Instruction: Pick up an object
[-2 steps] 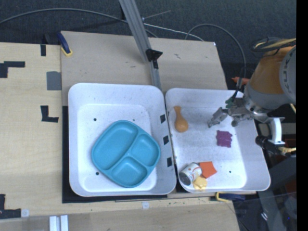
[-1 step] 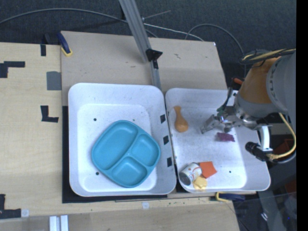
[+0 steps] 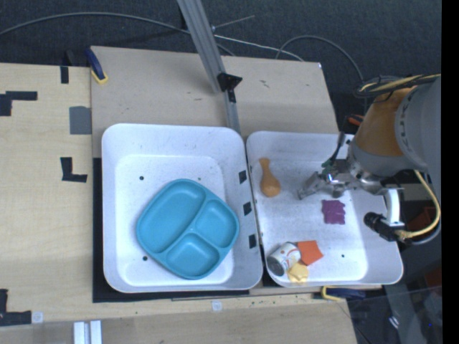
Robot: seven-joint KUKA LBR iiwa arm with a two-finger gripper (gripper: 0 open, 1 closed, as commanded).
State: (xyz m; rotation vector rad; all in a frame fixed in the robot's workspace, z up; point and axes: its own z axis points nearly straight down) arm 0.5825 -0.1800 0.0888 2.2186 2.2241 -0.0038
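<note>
The two bins (image 3: 115,149) are white, with a few dark specks. The divided plate (image 3: 188,228) is plain turquoise. In the right bin lie a tan-orange piece (image 3: 270,182), a purple scrap (image 3: 333,211), an orange block (image 3: 310,250), a small yellow bit (image 3: 298,272) and a white cup (image 3: 280,259). The arm (image 3: 401,131) is grey with an orange band. The table (image 3: 158,84) is pale wood with black tape marks.

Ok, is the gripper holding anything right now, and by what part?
Nothing is held. The gripper sits over bare floor of the right bin, between the orange piece and purple piece.
</note>
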